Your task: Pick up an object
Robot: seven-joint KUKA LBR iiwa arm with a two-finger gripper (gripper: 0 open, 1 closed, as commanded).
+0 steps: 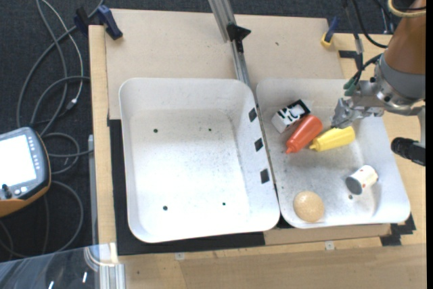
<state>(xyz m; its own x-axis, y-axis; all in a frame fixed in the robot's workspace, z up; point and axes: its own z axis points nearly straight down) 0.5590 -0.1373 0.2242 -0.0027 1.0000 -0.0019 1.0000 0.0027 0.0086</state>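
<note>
Down in the right bin (389, 166), tool (344, 115) just above the yellow bottle (333, 139), grip state unclear, orange bottle (302, 134) touching beside, ball (308, 206) well apart.

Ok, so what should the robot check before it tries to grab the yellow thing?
1. Gripper above the yellow bottle: ok, it sits just over the bottle's right end.
2. Anything already held: cannot tell.
3. Room around the bottle: not ok, the orange bottle touches its left end.
4. Black-and-white box out of the way: ok, it lies further left, behind the orange bottle.
5. Tan ball and small white cup out of the way: ok, both lie nearer the front of the right bin.
</note>
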